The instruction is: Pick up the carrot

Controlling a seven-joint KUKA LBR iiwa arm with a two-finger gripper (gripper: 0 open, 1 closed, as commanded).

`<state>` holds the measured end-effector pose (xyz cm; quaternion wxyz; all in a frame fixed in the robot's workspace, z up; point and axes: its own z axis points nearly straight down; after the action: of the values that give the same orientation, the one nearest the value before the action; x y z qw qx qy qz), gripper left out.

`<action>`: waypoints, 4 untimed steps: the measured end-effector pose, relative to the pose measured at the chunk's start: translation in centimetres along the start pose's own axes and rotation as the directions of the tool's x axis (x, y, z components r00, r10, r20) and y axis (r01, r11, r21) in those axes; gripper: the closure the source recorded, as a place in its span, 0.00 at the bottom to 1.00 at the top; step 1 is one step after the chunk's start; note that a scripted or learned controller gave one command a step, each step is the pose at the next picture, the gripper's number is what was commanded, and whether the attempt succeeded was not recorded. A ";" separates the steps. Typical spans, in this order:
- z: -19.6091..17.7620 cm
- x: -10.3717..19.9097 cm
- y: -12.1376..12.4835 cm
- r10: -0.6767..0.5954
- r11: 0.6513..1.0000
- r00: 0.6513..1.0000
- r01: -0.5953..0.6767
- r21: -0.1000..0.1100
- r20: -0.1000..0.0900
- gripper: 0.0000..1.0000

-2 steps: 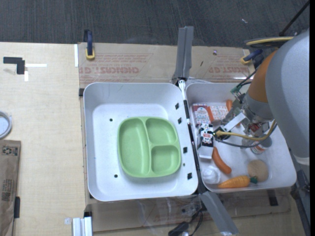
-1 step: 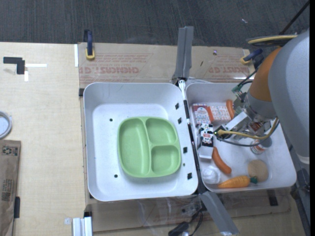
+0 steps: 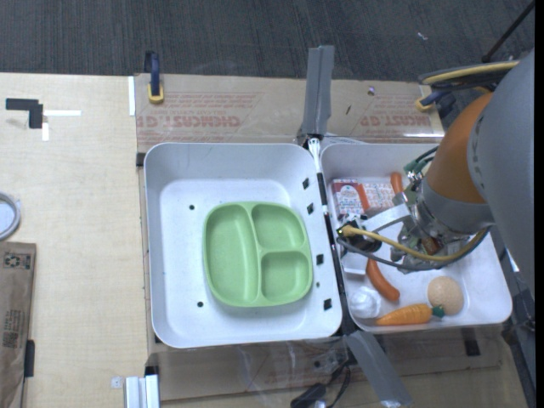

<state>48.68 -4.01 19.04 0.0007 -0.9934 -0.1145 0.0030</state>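
Shift the grey two-finger gripper (image 3: 416,243) to the small orange plastic carrot (image 3: 406,315) by the shallow white bin's (image 3: 486,270) near wall, straddle its width and avoid the beige egg-shaped ball (image 3: 445,295); cannot tell how jaws stand.

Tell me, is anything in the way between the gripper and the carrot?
Nothing lies on the carrot; its top is bare. A sausage and a beige ball sit close beside it, toward the gripper, and might get bumped.
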 end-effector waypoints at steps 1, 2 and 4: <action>0.0 1.5 -7.7 0.028 1.000 1.000 -0.028 -0.001 -0.001 1.00; -0.6 1.9 -12.3 -0.020 1.000 1.000 0.020 -0.002 -0.003 1.00; -2.3 2.1 -12.1 -0.017 1.000 1.000 0.017 -0.003 0.002 1.00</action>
<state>47.96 8.20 21.35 -0.0009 -0.9924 -0.1231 0.0040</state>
